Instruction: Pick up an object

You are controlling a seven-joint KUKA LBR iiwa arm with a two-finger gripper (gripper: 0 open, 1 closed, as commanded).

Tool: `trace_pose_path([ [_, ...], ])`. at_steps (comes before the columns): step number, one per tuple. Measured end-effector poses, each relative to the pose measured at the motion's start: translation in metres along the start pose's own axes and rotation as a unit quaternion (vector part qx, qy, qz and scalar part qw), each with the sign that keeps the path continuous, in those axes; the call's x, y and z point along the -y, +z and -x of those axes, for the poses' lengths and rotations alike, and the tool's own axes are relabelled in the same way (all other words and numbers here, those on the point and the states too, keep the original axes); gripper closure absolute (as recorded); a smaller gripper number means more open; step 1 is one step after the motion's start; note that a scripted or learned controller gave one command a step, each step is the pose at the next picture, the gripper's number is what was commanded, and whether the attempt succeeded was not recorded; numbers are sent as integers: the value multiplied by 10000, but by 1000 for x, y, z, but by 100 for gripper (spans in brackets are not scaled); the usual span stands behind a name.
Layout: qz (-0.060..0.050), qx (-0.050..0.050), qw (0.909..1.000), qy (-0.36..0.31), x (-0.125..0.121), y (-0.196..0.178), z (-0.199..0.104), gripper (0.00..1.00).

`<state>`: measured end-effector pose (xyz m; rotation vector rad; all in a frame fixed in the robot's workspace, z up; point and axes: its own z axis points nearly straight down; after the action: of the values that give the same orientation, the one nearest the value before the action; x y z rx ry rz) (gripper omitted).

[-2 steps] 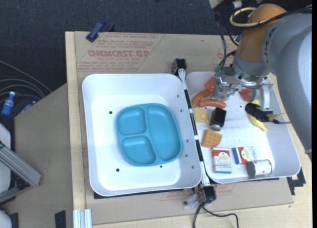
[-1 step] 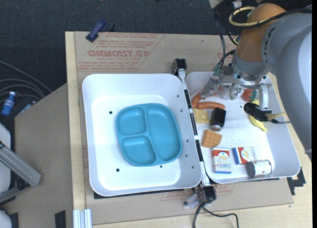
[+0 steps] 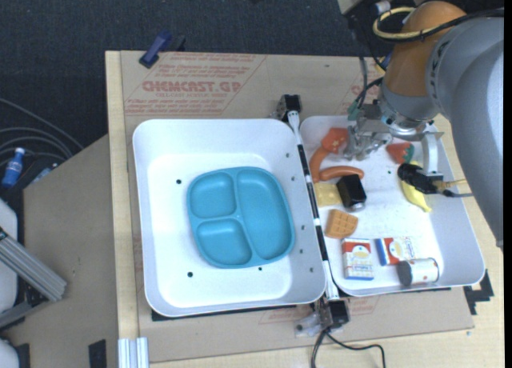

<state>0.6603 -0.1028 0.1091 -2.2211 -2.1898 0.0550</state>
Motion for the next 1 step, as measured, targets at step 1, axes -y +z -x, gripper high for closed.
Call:
trace_pose_path([
  [1,6,-1,10000,-2,0,0,0,0],
])
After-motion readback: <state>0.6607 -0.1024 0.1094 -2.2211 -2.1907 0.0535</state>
